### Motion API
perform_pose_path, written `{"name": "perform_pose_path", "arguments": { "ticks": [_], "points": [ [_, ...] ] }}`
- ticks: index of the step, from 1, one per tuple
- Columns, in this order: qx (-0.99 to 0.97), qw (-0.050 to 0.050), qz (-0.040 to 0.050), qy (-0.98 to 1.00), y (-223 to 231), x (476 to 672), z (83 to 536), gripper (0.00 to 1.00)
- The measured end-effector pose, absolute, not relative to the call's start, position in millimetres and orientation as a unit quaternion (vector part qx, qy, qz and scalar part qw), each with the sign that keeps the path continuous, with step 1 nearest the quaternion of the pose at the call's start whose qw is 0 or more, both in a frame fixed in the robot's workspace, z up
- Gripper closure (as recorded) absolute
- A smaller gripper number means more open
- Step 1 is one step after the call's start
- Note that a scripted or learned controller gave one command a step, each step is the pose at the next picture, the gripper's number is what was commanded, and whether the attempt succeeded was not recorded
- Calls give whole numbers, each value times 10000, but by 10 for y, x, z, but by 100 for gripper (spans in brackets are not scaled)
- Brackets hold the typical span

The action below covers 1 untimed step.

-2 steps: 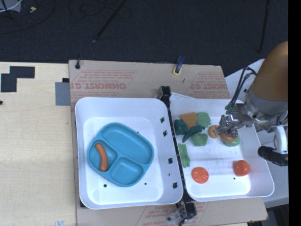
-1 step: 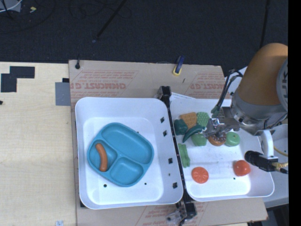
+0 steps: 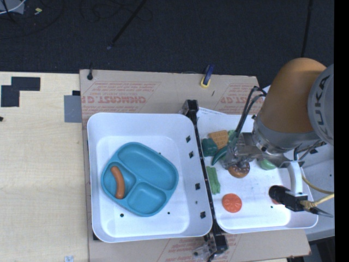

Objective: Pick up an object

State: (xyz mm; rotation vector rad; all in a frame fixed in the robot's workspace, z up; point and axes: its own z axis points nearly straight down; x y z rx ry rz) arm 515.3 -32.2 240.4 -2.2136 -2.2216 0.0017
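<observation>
My gripper (image 3: 238, 158) hangs low over the right bin (image 3: 256, 218), in its upper middle. Directly below and touching its tip in the image lies a small brown round object (image 3: 239, 171); I cannot see whether it is gripped. A tan waffle-like square (image 3: 218, 138) and a dark green piece (image 3: 210, 146) lie just left of the gripper. A green strip (image 3: 213, 180) rests by the bin's left wall. An orange round object (image 3: 232, 203) sits near the front. A pale green object (image 3: 267, 163) lies to the gripper's right, partly hidden by the arm.
The left bin (image 3: 103, 130) holds a blue divided plate (image 3: 147, 173) with an orange sausage (image 3: 118, 181) in its left compartment. The black divider (image 3: 199, 168) separates the two bins. The arm's large orange-banded body (image 3: 294, 100) overhangs the right bin's back right corner.
</observation>
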Motion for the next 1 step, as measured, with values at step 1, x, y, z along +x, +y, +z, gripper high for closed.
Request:
{"name": "perform_pose_path", "arguments": {
  "ticks": [1],
  "points": [
    [-7063, 25, 13, -7079, 15, 4995, 2365, 100]
  ]
}}
